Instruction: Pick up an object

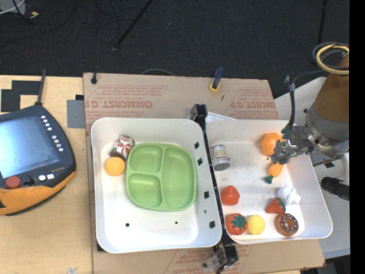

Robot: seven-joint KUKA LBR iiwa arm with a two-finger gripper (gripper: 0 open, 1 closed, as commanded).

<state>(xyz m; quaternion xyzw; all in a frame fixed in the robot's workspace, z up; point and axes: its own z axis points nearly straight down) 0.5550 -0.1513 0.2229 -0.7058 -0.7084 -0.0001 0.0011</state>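
My gripper [283,152] hangs over the right side of the right bin [251,136], reaching in from the right. It sits just right of an orange fruit [269,143] and just above a small orange carrot-like piece [275,169]. Nothing shows clearly between it and these two. Further down the same bin lie a red tomato [230,195], a strawberry [236,223], a yellow lemon [256,225], a chocolate donut [287,224], a white crumpled item [290,195] and a small silver can [219,157].
The left bin [148,233] holds a green divided plate [161,176], a tipped can [121,146] and an orange ball [114,166]. A black divider [208,176] runs between the bins. A teach pendant [31,153] lies at the far left.
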